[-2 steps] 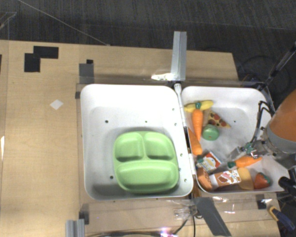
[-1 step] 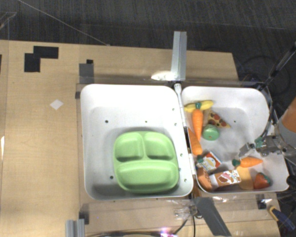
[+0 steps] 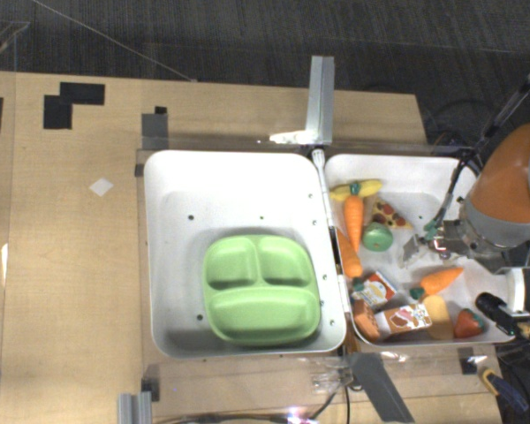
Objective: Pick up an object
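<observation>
Carrot [image 3: 441, 281] is lying just near of the gripper [image 3: 431, 239]; can't tell its grip state, so I'd be centring before closing.

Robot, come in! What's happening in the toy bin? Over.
Gripper low in right bin, nothing seen held. Carrot just below it. Toys crowd close. Green tray sits in left bin.

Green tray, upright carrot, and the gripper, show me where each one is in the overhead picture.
Green tray [image 3: 261, 290]: camera view, on the ridge between its compartments.
Upright carrot [image 3: 354, 223]: camera view, middle of its orange body.
Gripper [image 3: 428, 239]: camera view, at its tip above the right bin.
</observation>
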